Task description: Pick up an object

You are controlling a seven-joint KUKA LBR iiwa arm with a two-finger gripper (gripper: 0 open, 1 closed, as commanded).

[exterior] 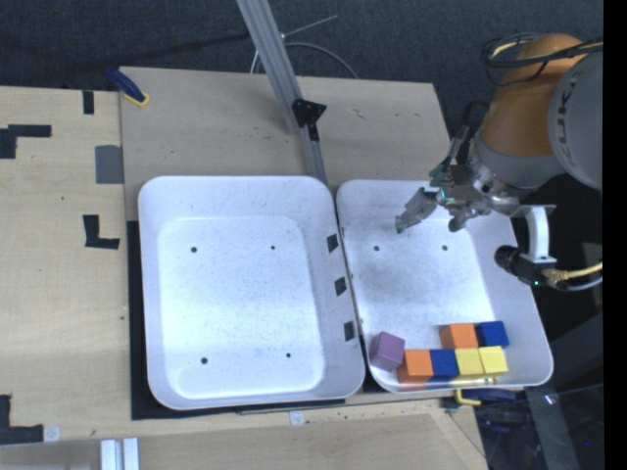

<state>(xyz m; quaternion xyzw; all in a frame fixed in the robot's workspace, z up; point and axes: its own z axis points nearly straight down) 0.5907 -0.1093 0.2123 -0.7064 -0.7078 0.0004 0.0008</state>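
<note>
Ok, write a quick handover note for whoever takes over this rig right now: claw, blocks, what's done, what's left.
Claw: open, holding nothing, hovering over the upper part of the right bin.
Blocks: all clustered at the right bin's near edge: purple block at the left end, two orange blocks, two blue blocks, two yellow blocks.
Left bin: beside it.
Done: nothing picked up yet.
Left: move the claw down toward the cluster and grasp one; the purple block looks easiest, standing slightly apart.
</note>
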